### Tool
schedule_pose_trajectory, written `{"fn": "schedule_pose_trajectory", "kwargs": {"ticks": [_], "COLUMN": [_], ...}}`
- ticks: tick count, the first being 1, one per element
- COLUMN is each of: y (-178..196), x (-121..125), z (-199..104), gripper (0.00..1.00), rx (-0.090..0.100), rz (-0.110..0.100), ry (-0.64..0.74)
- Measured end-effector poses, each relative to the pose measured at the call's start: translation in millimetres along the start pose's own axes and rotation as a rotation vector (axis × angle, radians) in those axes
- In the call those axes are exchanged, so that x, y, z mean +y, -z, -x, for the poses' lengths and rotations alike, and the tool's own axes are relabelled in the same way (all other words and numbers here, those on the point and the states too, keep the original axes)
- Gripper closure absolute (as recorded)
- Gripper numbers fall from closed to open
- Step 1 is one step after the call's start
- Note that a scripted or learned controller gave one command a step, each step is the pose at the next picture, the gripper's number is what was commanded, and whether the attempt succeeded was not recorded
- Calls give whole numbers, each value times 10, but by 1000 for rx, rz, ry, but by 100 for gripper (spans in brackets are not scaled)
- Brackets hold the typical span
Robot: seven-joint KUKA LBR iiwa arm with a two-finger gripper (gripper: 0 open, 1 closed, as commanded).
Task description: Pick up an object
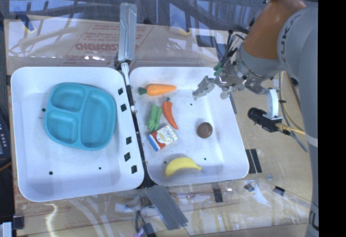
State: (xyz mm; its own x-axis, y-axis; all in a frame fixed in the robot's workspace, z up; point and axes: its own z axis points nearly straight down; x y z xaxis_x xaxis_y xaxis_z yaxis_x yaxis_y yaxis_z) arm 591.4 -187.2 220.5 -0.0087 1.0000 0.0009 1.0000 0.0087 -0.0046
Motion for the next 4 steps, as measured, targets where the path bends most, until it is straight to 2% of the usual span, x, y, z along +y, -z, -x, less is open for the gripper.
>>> {"fn": "schedule_pose_trajectory", "kwargs": {"ticks": [1,2,3,4], "y": [125,-1261,-1278,-1177], "x": [113,-91,-30,-26], "z": [-583,-429,-273,-272], "gripper": [0,0,0,100], "rx": [0,-4,-3,-3], "rz": [0,9,5,6], "ry": [286,470,446,449]}}
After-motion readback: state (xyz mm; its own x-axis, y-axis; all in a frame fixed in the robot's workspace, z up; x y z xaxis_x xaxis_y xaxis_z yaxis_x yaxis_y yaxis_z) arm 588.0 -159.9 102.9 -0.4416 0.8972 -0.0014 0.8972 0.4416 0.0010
